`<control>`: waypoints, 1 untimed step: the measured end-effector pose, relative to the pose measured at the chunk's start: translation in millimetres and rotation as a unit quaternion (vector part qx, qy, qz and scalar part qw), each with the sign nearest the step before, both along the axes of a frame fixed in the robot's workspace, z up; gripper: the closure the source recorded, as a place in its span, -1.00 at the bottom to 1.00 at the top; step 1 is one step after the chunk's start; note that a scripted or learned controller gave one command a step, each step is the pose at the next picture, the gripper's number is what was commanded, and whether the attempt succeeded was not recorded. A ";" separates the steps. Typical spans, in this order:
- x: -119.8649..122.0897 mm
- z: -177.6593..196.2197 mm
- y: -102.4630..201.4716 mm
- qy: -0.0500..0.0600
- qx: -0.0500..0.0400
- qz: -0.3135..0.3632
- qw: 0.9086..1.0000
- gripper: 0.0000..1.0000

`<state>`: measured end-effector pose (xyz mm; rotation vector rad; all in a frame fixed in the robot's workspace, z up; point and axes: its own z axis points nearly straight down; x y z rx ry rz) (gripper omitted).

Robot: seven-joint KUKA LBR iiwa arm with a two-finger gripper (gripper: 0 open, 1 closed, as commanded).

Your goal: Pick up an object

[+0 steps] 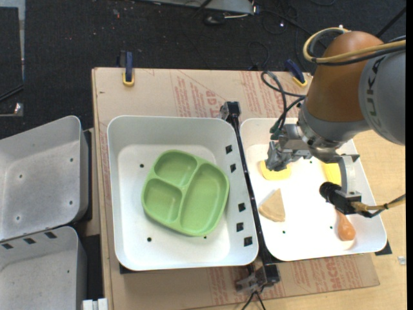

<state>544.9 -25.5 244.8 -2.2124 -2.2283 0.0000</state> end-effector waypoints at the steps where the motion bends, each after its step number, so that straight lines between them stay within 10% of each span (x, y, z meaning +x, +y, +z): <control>1: 6.2 4.4 61.5 -0.001 0.000 0.001 1.000 1.00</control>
